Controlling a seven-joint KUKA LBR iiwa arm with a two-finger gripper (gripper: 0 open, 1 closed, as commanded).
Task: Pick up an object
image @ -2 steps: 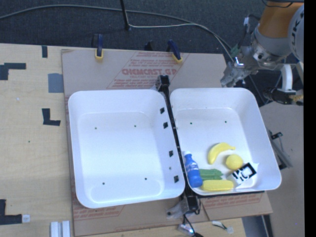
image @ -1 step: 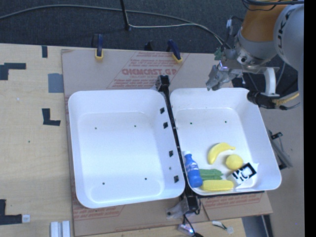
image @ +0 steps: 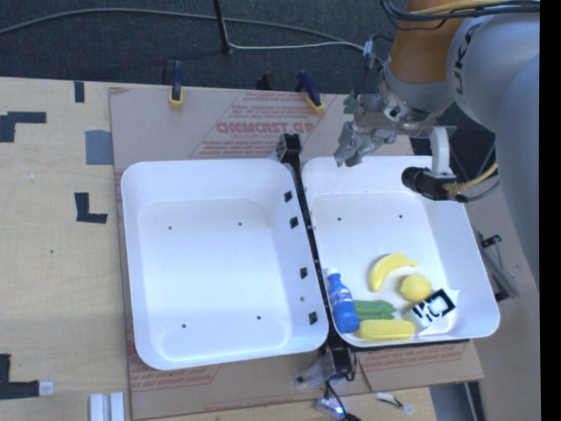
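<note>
The jaws (image: 349,154) hung over the far rim of the right bin (image: 399,209), near its far-left corner and just beside the black divider (image: 302,235) between the two bins. They pointed downward with nothing between them; whether they stood wide or narrow could not be told from this angle.

All the objects lay well apart from the jaws, clustered in the near part of the right bin. A yellow banana (image: 390,268) curved above a small round yellow lemon (image: 415,286), the two almost touching. Just beside the lemon, toward the near-right corner, sat a black-and-white patterned block (image: 434,306). Along the near wall lay a yellow corn cob (image: 386,329), with a green pod-shaped piece (image: 374,309) just above it and touching it. A blue bottle with a white cap (image: 340,303) lay tilted close to the divider, its lower end beside the corn cob.

The left bin (image: 210,261) sat alongside on the cardboard sheet (image: 254,130) covering the table (image: 44,235). The grey arm with its orange band (image: 438,24) reached in from the upper right.
</note>
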